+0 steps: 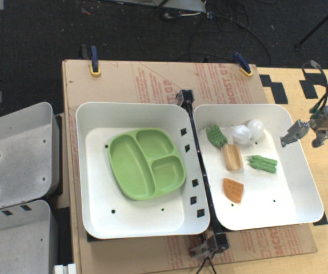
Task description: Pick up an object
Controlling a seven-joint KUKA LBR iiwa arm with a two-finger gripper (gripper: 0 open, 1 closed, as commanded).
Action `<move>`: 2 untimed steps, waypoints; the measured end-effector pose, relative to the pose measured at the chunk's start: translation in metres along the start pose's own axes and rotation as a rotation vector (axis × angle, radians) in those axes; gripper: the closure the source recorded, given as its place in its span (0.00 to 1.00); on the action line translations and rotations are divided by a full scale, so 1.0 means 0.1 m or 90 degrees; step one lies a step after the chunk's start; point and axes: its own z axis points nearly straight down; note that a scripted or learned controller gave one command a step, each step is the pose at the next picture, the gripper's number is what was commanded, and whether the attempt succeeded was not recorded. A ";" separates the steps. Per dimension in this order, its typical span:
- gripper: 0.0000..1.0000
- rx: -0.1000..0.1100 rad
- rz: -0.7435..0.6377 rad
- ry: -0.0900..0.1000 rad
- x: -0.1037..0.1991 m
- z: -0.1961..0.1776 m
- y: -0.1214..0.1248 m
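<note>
The right bin (pixel 301 204) holds several small items: a dark green leafy piece (pixel 215 136), two white balls (pixel 248 131), a tan block (pixel 232 156), a green pod bunch (pixel 263 163) and an orange wedge (pixel 233 189). My gripper (pixel 306 137) hovers at the right bin's far right rim, to the right of the white balls and the pod bunch. Its two fingers (pixel 292 135) are spread open with nothing between them.
A green divided plate (pixel 147 163) lies in the left bin (pixel 95 210). A black divider (pixel 198 164) runs between the bins. Two grey metal trays (pixel 15 147) sit off the bench at the left. Clamps (pixel 95 61) hold the cardboard base at the back.
</note>
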 end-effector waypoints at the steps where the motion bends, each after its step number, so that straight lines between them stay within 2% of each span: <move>1: 0.00 -0.007 -0.002 -0.002 0.01 -0.06 0.02; 2: 0.00 -0.004 -0.001 -0.001 -0.01 0.55 0.10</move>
